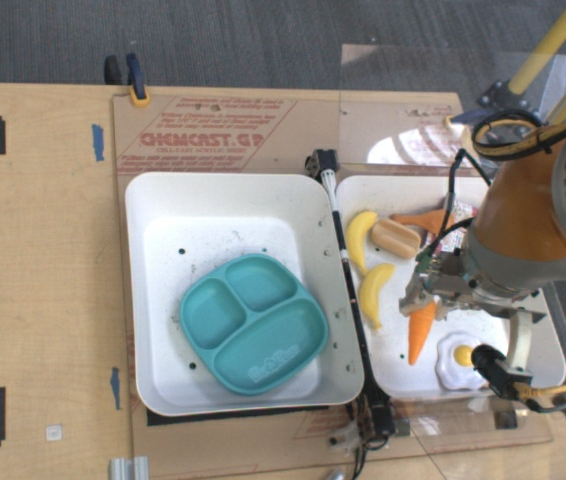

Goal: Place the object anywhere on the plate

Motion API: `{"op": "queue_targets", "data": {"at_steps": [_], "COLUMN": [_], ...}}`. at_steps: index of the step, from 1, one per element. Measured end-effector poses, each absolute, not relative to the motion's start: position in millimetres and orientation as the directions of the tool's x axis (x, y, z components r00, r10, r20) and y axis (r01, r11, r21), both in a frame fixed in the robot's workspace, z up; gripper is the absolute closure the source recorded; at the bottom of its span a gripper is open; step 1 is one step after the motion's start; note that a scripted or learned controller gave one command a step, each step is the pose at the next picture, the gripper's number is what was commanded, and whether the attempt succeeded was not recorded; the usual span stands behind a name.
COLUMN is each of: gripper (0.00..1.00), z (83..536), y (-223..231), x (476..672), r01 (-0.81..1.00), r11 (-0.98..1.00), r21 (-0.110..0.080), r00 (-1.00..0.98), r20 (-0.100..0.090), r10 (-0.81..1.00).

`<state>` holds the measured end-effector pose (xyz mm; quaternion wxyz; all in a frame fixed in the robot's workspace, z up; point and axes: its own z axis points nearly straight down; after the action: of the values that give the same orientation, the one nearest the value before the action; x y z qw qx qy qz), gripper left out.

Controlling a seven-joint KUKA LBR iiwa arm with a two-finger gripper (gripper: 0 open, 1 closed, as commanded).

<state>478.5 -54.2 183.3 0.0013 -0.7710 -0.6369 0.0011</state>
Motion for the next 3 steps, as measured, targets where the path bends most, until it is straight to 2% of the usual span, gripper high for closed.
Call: {"op": "queue_targets", "data": {"at_steps": [1,3], "gripper": [0.00,0.00], "z": [183.3,183.3], "y": [-54.2,-54.2], "x": [478.5,478.5], "r01": [0.982,0.982], "r11": [-0.189,-0.189], "r21": [-0.003,-0.003], "r00": [0.189,0.189], "r20": [0.000,0.000], "r10": [0.982,0.982]}}
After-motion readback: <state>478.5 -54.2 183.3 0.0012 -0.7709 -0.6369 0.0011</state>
